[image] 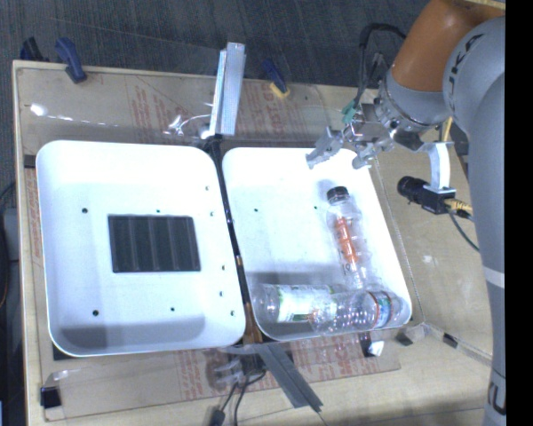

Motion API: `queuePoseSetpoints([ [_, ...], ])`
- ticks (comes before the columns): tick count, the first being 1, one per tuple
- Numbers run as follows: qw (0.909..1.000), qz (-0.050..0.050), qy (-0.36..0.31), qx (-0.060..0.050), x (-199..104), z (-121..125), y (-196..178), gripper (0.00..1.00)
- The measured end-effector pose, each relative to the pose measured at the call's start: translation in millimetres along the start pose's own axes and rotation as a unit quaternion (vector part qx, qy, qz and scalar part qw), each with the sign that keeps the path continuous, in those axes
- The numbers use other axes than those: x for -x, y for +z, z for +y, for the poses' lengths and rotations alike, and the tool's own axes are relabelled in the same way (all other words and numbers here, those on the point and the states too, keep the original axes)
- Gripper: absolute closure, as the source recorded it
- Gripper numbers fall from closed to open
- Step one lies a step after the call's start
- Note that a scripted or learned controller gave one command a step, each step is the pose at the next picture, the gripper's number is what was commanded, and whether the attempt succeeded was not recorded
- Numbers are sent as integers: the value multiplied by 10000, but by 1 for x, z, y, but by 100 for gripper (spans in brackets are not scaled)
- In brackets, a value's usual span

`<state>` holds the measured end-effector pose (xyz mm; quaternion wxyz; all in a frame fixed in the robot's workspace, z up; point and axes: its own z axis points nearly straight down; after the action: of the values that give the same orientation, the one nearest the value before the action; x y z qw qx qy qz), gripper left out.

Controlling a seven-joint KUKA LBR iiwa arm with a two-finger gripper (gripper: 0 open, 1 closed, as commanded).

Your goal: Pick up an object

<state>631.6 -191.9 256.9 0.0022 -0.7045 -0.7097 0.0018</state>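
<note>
There were two shallow white bins side by side on one counter [426, 344]: the left bin [62, 264] and the right bin [275, 202]. The left bin held one dark ribbed rectangular pad [154, 243]. The right bin held two clear plastic bottles: one small bottle [347, 235] with a black cap and an orange label, and one larger bottle [329, 306] lying across the bin's near end. Three blue clamps sat along the counter's far edge. One robot arm [462, 51] carried one hand [345, 149].
</note>
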Motion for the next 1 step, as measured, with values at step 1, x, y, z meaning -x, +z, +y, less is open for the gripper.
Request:
queuePoseSetpoints([
  [1, 9965, 4, -835, 3, 17, 8, 27, 0],
])
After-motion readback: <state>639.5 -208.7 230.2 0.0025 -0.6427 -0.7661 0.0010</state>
